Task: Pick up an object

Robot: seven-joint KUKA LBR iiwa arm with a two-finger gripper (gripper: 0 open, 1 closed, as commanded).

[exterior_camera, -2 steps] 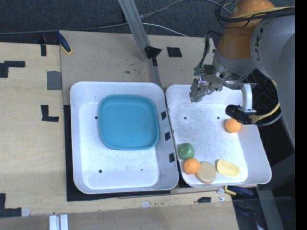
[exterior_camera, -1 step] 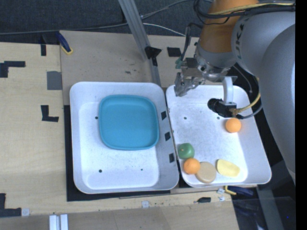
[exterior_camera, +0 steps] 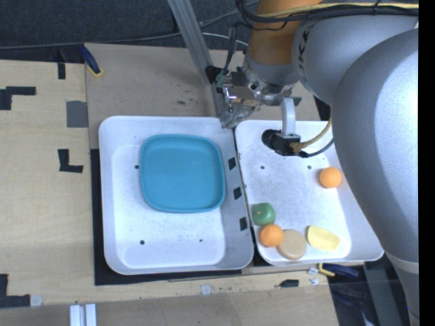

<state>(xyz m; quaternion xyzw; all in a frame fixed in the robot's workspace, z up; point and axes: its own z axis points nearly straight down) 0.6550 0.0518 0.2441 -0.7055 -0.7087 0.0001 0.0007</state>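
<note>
Notably, the gripper (exterior_camera: 233, 117) stood over the seam between the bins; its finger spread could not be told. Candidate objects, the green ball (exterior_camera: 263, 213) and orange ball (exterior_camera: 271, 236), lay well apart from the fingers. Descending there risked striking the bin rim (exterior_camera: 239, 156).

bench (exterior_camera: 47, 182) | left bin (exterior_camera: 112, 182), right bin (exterior_camera: 299, 182) side by side, touching
</note>
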